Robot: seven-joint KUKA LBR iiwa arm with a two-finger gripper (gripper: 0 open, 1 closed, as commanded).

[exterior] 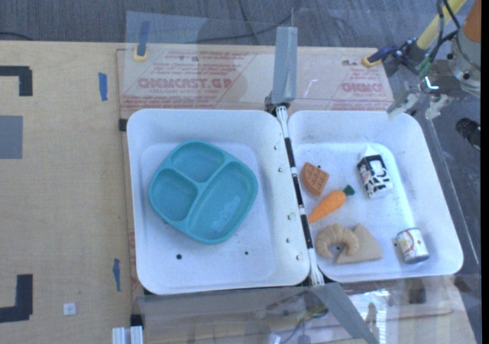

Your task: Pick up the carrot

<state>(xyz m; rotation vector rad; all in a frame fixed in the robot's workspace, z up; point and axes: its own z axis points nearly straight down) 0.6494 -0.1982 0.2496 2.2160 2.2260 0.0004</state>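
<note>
Hanging above the right bin's (428,136) far right corner, the gripper (416,98) is too blurred to read, so its grasp state can't be told. Well below and left of it, the carrot (330,204) lies untouched, beside a waffle (314,179), croissant (337,241) and milk carton (374,173).

Single fixed overhead camera, angled down over both bins (145,182).

I see the orange carrot (329,205) lying slantwise in the right bin's left half, green tip pointing right and far.
</note>
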